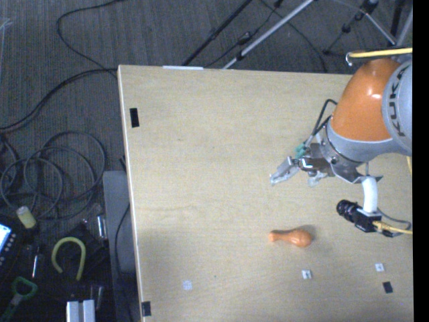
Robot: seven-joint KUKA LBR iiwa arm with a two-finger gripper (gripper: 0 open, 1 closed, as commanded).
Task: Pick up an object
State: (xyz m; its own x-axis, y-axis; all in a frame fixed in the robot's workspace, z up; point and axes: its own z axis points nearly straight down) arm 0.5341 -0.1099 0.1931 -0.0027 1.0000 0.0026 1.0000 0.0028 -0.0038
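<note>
Because the small orange pear-shaped object (293, 237) lies on its side on the pale wooden bench top (201, 180), low and right of centre in the frame, a miss is the chief risk here. The metal two-finger gripper (283, 173) sits above and slightly left of it in the frame, well apart from it and with nothing between its fingers. The fingertips point toward the left of the frame. Whether they stand parted or together cannot be told at this size.

Likely failures, as judgement:
- Descent landing beside the object and not over it, since the gripper is not lined up above it.
- Fingers closing along the long axis, so the rounded body slips out.
- A rounded, smooth-looking form rolling away when nudged by one finger first.

Object orientation: long axis runs nearly left to right across the frame. The narrow neck end points left; the fat bulb end sits right. A slight tilt puts the bulb end a touch lower in the frame.

Small pale markers (306, 274) lie on the bench below the object, near but not touching.
</note>
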